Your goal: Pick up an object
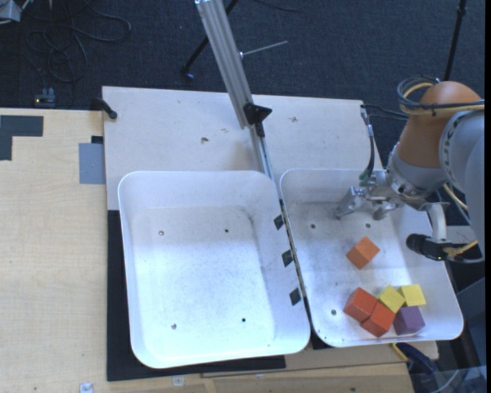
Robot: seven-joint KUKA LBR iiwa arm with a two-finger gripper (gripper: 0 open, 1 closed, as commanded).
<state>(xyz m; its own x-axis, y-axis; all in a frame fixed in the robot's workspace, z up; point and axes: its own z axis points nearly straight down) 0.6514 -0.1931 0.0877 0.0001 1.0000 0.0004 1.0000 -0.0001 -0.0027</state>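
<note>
Hovering over the upper part of the right bin (454, 313), the hand (367, 200) is hanging off the grey arm (442, 150) that I am watching reach in from the right, its orange band (443, 97) sitting just above the wrist. I cannot tell from this slanted look-down whether the hand is open or closed; it is too small and too tangled with its own metalwork. I am seeing nothing between it and the bin floor.

Just below the hand and a little to its right, an orange cube (362, 253) is lying on its own, near the hand but apart from it. Farther below, well apart from the hand, the rest of the cubes are bunching together at the bin's bottom edge: a red block (368, 309), with a yellow cube (391, 299) touching its right side, a second yellow cube (412, 295) just beyond that, and a purple cube (408, 321) tucked beneath the two yellows.

Off to the hand's left, across the shared rims, the left bin (139, 219) is sitting on the desk (33, 244). Up and to the left of the hand, a slanted aluminium rail (227, 60) is running down toward the gap between the bins.
</note>
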